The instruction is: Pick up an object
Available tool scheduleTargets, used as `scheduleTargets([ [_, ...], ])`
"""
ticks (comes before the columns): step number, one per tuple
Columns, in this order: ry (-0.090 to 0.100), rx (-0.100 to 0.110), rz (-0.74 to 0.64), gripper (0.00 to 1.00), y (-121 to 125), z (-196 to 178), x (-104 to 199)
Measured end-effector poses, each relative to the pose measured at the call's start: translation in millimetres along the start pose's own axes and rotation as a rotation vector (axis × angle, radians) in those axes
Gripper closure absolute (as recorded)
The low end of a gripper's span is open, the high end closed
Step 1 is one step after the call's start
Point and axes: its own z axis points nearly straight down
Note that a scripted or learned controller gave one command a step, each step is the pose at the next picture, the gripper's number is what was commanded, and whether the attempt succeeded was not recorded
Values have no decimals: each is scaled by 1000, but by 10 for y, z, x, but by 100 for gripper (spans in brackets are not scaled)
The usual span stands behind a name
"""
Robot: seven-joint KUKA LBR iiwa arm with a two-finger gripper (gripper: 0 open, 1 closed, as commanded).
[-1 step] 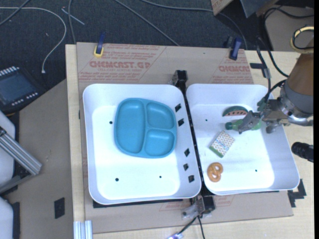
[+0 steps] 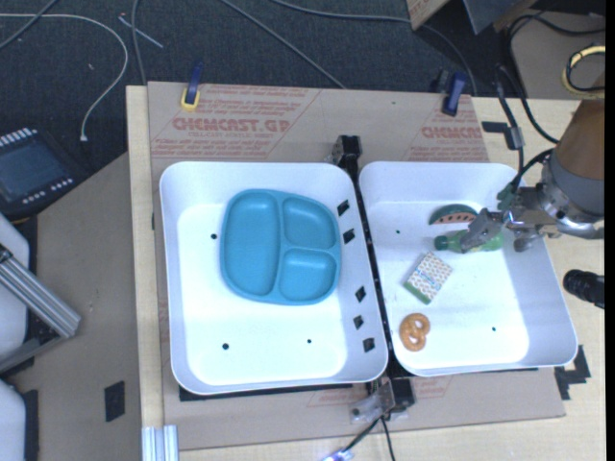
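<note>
While my gripper (image 2: 478, 234) sits low in the right bin (image 2: 538, 286), I cannot tell its state; it touches the green toy (image 2: 459, 242), beside the watermelon slice (image 2: 452, 216).

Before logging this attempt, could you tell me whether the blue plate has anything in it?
Empty: all three compartments of the blue plate in the left bin show bare blue.

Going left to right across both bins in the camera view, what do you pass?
Blue three-compartment plate in the left white bin → brown pretzel → patterned green-and-white square packet → watermelon-slice toy → robot hand, all in the right white bin.
</note>
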Motion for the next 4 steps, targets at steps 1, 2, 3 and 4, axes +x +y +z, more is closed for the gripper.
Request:
scheduleTargets([
  [1, 1, 7, 1, 0, -12, 620, -48],
  [2, 2, 7, 1, 0, -74, 1242, -21],
  [3, 3, -2, 0, 0, -52, 1369, -16],
  [4, 4, -11, -1, 100, -25, 1238, -6],
])
